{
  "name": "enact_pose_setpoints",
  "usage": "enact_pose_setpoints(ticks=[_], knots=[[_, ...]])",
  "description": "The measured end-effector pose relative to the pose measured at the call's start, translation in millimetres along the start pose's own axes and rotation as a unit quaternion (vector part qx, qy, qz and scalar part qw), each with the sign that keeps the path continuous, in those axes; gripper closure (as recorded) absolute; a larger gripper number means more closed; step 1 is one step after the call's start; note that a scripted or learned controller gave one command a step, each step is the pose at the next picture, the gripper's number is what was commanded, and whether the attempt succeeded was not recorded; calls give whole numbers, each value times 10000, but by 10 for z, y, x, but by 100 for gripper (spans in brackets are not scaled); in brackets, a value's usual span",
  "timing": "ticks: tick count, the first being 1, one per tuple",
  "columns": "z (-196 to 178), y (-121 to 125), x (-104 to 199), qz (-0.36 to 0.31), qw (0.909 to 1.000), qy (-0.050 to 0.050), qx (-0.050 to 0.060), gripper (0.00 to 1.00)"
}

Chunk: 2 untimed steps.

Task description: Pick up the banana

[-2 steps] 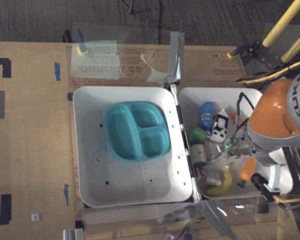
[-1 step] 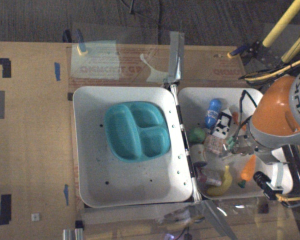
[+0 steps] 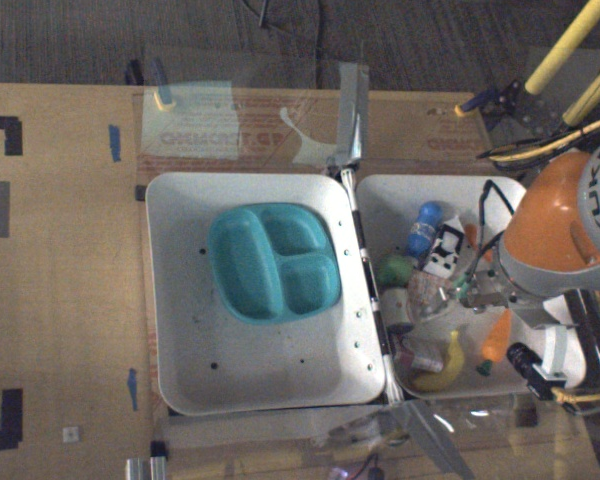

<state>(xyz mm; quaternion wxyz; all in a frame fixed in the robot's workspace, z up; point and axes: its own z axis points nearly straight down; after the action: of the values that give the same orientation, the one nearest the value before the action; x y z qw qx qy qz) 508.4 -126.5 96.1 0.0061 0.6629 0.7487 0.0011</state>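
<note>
The yellow banana (image 3: 443, 363) lies near the front edge of the right bin (image 3: 380, 193), curved, with its stem pointing up toward the bin's middle. My gripper (image 3: 473, 290) hangs over the middle of that bin, below the arm's orange band (image 3: 542, 233). It is a short way behind and to the right of the banana, beside a clear plastic bottle (image 3: 427, 290). Nothing yellow shows at the gripper.
The right bin also holds a blue bottle (image 3: 423, 226), a black-and-white item (image 3: 443, 250), a green ball (image 3: 396, 269) and an orange piece (image 3: 496, 336) beside the banana. A teal divided plate (image 3: 275, 261) sits in the left bin (image 3: 180, 298).
</note>
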Motion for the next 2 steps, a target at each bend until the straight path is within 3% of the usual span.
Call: enact_pose_setpoints(ticks=[1, 2], knots=[[89, -69, -175, -123, 9999, 45, 14, 0], [1, -64, -216, -97, 10000, 8, -5, 100]])
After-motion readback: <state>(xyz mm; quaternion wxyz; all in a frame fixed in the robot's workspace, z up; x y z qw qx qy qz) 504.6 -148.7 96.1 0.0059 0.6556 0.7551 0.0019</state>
